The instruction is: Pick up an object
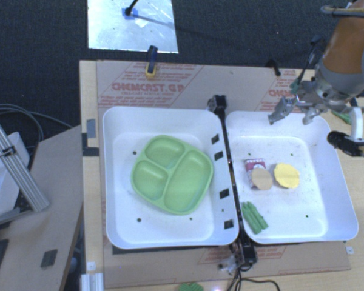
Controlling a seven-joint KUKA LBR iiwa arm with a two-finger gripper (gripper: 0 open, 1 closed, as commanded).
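We see the two-finger gripper point(296, 111) spread open and holding nothing, poised over the far rim of the right shallow white bin point(327, 223), likely lining up a descent. Inside that bin: a yellow disc point(287, 176), tan round piece point(262, 179), small red packet point(253, 163), green bean bundle point(253, 216).

- From my seat the light is even and fairly bright, and the two white bins point(170, 235) look slightly washed out.
- I see glare on the shiny metal sheet point(132, 17) in the upper left of the frame.
- Shadows are soft and short.
- The arm point(350, 41) at upper right looks a bit blurred; overall sharpness is modest.
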